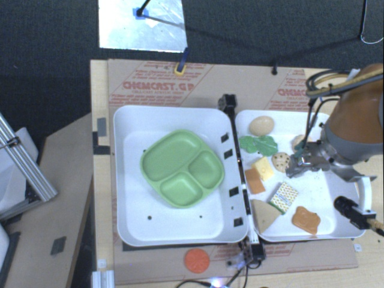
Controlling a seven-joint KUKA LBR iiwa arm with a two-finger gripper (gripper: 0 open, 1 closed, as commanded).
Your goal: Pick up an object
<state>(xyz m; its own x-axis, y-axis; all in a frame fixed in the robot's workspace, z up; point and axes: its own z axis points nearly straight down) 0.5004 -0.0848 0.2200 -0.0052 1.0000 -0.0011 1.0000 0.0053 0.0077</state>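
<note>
The round speckled cookie (280,160) lies in the right bin (339,228), just left of the gripper (298,165), whose dark fingers reach down toward the bin floor beside it; whether they stand open or closed cannot be told, and nothing is seen between them. Taking the cookie as the landmark, a green leafy piece (258,143) sits up and to its left, and a tan egg-shaped object (261,125) lies farther up, near the bin's far wall. Just left of and below the cookie rests a yellow cheese block (264,168), touching an orange slab (254,182) beneath it. Below the cookie sits a speckled green-and-white block (284,197), with a tan wedge (264,213) to its lower left and a brown toast-shaped piece (306,220) to its lower right. Well to the cookie's left, in the left bin (129,221), rests a green divided plate (182,168).
</note>
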